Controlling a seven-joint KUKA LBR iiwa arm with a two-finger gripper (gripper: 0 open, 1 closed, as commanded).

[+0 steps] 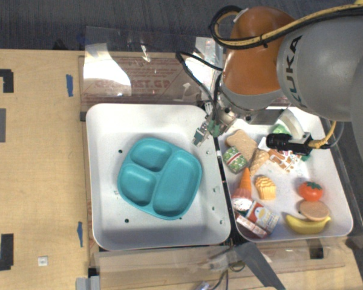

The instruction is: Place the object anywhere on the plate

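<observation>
Camera view is giving me the near edge of the wooden bench [36,162] first, and just past it the two shallow white bins are sitting side by side. Nearest in the right-hand white bin [342,222] I am seeing a yellow plastic banana [307,223] and a red-and-white toy can [258,216], with a small orange-red toy tomato [311,190] and an orange toy carrot [245,183] just beyond. In the left-hand white bin [103,132] the teal three-compartment plastic plate [160,177] is lying flat with nothing on it.

Farther back, the claw [207,130] is hanging over the divide between the bins, near the plate's far right corner. Something small and greenish is showing at its tip, but I cannot tell whether that is a held object or part of the claw itself, nor how wide it is standing. So I am not counting the task's object as picked; I am judging that it is among the toy foods in the right bin.

These pieces are looking light, stiff and smooth, so likely slippery. I would be taking hold across a narrow middle, not a rounded end.
</observation>
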